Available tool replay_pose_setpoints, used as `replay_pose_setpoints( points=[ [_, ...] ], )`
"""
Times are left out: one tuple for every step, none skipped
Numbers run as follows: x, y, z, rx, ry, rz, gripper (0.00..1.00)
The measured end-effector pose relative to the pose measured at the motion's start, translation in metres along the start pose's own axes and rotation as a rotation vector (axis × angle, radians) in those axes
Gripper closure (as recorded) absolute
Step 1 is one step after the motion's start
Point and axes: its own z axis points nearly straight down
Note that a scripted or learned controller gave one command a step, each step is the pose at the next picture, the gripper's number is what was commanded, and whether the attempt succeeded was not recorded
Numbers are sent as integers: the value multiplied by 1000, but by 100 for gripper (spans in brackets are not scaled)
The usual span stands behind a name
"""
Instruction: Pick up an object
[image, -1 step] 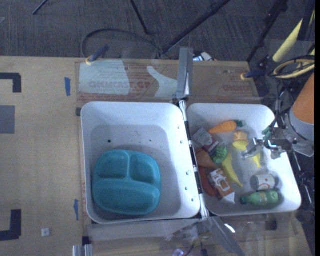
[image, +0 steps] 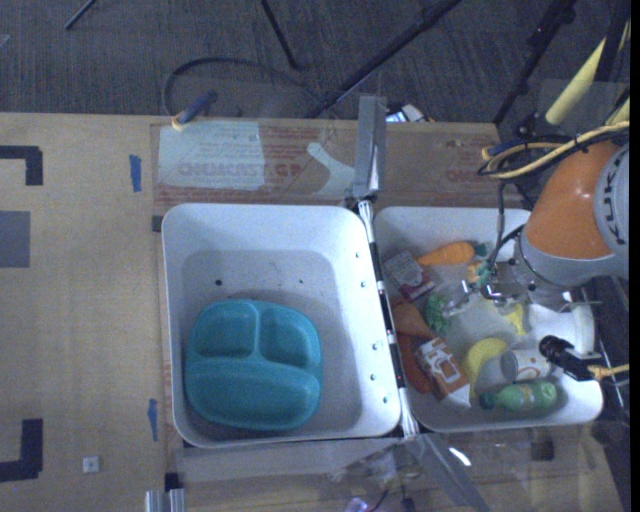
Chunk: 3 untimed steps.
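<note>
A tan wooden bench (image: 80, 330) carries two shallow white bins side by side, with dark grey carpet, black stand legs and loose cables beyond its far edge. Blue tape marks and black corner markings dot the bench to the left of the left bin (image: 268, 225). That bin holds a teal divided plate (image: 253, 364), lying flat toward its near left corner.

The right bin (image: 580, 405) is crowded. An orange carrot (image: 447, 254) lies near its far edge, just beside a small grey packet (image: 403, 268). Toward the divider between the bins sit a reddish-orange item (image: 410, 322) and a small printed carton (image: 441, 362). A yellow lemon-like piece (image: 484, 353) lies near the bin's middle, a grey cup (image: 499, 367) just beside it, and a green bottle (image: 522, 397) on its side along the near wall.

The arm (image: 575, 215) reaches in from the right, its orange band above the right bin. The gripper (image: 478, 291) is low over the clutter, near a green leafy toy (image: 438, 310) and a pale, blurry object; whether it is spread, closed or gripping anything cannot be told.
</note>
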Motion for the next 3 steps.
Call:
replay_pose_setpoints(
  points=[
    [-1,1,-11,-4,0,4,100],
    [127,12,-84,0,-1,390,100],
    [98,17,-111,1,-2,413,100]
  ],
)
